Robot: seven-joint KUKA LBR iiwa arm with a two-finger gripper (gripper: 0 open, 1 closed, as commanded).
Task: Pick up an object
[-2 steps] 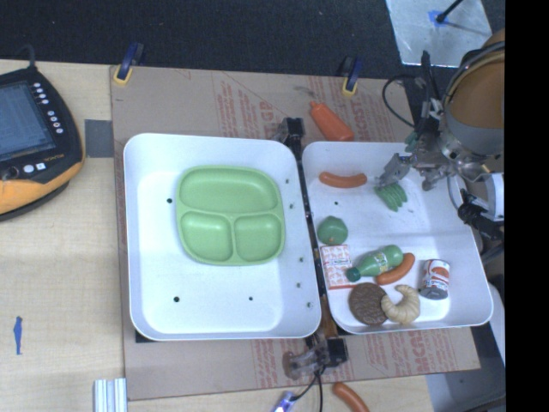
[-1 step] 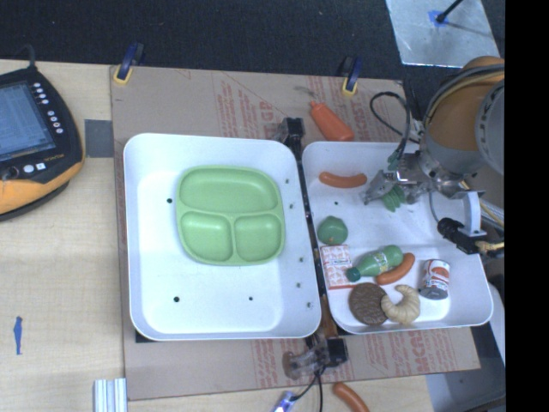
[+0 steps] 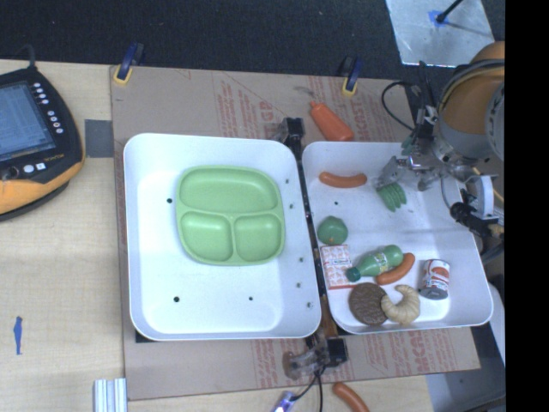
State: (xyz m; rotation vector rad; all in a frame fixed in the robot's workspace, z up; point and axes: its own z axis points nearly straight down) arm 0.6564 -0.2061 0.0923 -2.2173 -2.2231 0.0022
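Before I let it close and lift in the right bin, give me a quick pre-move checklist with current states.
1. Gripper over right bin: ok.
2. Target at the fingertips: green ridged item lies just below them: ok.
3. Item between the fingers: cannot tell.
4. Neighbours apart from target: sausage and green ball lie apart: ok.
5. Cables near wrist free of bin: cannot tell.

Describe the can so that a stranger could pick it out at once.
Look at the right bin, the one crowded with toy food, and go to its near right corner. The can lies there, just right of the croissant. It is the only red-and-white thing with a metal end; its neighbours are brown, orange or green.
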